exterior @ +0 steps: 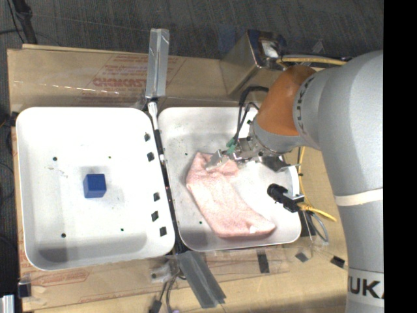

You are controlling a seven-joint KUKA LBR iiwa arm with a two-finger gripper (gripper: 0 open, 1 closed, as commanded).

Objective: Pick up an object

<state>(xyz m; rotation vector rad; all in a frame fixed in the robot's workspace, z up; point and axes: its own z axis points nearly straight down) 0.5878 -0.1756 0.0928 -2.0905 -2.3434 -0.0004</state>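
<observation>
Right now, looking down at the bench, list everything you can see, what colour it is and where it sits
Cube: one, blue, near the middle of the left bin, apart from its walls.
Cloth: one, pink, lying crumpled in the right bin, running from near its centre toward the near right corner.
Left bin: one, white, shallow, on the left of the bench.
Right bin: one, white, shallow, beside the left bin.
Cardboard sheet: one, brown, under both bins.
Arm: one, grey with an orange band, reaching in from the right.
Gripper: one, dark, down at the cloth's upper edge.
</observation>
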